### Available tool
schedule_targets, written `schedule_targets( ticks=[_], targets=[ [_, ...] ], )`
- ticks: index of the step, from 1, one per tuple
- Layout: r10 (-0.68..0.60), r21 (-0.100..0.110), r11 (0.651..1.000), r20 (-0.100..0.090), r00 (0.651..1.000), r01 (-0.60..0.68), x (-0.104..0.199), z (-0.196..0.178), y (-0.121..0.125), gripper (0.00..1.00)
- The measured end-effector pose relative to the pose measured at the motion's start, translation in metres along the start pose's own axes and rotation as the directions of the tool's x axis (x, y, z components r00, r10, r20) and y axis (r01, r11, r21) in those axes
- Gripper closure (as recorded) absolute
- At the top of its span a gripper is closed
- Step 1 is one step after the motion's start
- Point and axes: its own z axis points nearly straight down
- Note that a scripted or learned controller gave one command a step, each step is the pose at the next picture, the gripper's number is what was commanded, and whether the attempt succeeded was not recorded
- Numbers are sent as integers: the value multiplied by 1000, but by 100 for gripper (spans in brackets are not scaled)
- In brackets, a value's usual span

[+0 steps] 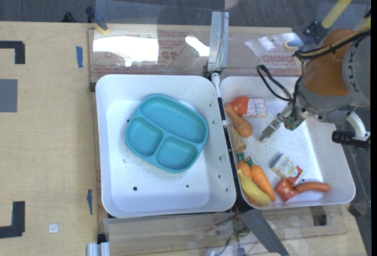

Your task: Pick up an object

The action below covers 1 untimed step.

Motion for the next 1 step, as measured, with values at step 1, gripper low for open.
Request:
schedule_targets(
  ticks=[1],
  targets=[
    [84,5,996,-4,996,-84,-13,2,68,0]
  ],
)
